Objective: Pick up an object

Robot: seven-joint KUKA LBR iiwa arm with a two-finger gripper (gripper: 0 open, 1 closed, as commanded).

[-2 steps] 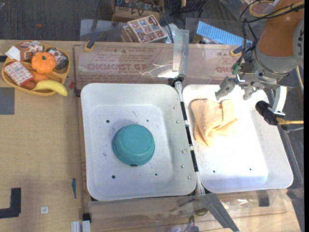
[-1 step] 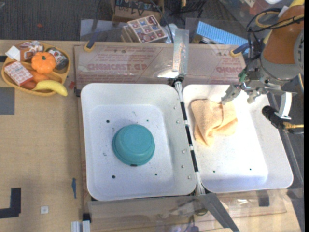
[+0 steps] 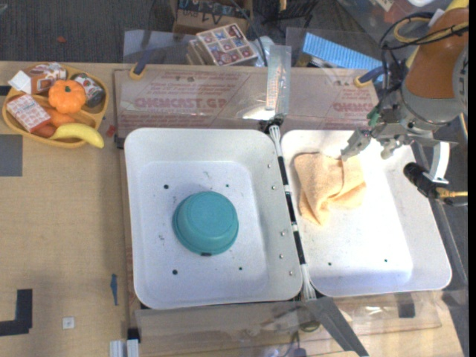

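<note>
**Peach cloth within reach, nothing lifted yet**

Peach-coloured, crumpled, lying in the upper left part of the right bin [image 3: 416, 274]: a cloth [image 3: 327, 184], the likeliest target here. Resting flat on the bin floor, close against the wall shared with the left bin [image 3: 149, 143]. Sitting upside down near the middle of that left bin, well apart from the arm: a teal bowl [image 3: 206, 222].

Reaching in from the right, low over the far end of the right bin: the gripper [image 3: 368, 152]. Spread wide, fingers apart, one tip at or just touching the cloth's upper right corner, the other out over bare white floor. Nothing between the fingers. Hard to tell from this slant whether that near tip presses into the fabric or only hangs just above it.

Judged against the task: approach made, grasp not made, lift not begun. Left to do, by the look of it: shifting slightly toward the cloth's bulk so both fingers straddle a fold, closing, then raising. Risk worth noting: closing at the corner as placed now could catch only a thin edge, or nothing at all.

Off on the surface [image 3: 59, 236] at the far left, a dish of toy fruit [image 3: 52, 106], out of play.
</note>
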